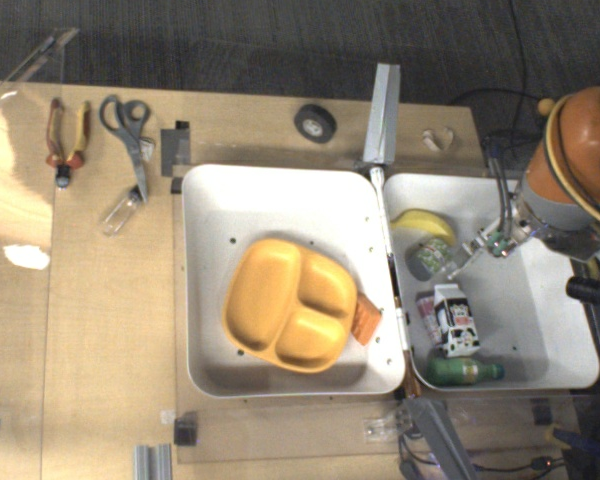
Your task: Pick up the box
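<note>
We see the gripper (496,240) over the right bin (570,313), near its back wall, and at this size we cannot tell whether it is released or clenched; nothing shows between its tips. The box (456,321), a small white carton with dark print, lies in the middle of that bin, well in front of the gripper and apart from it, so we judge the pick has not begun. Trouble could come from the clutter. A purple-edged packet (426,317) lies just beside the box on its left, and a green bottle (464,371) lies just in front of it, so a descent that lands slightly off could close on a neighbour or shove the box against it. A round grey-green can (433,257) and a yellow banana (424,226) lie closer to the gripper than the box does, and a low sweep toward the box might knock them. The box looks tilted, so a finger could strike an edge and tip it. In the left bin (210,268) lie a yellow divided tray (290,303) and an orange packet (366,320), clear of all this.
</note>
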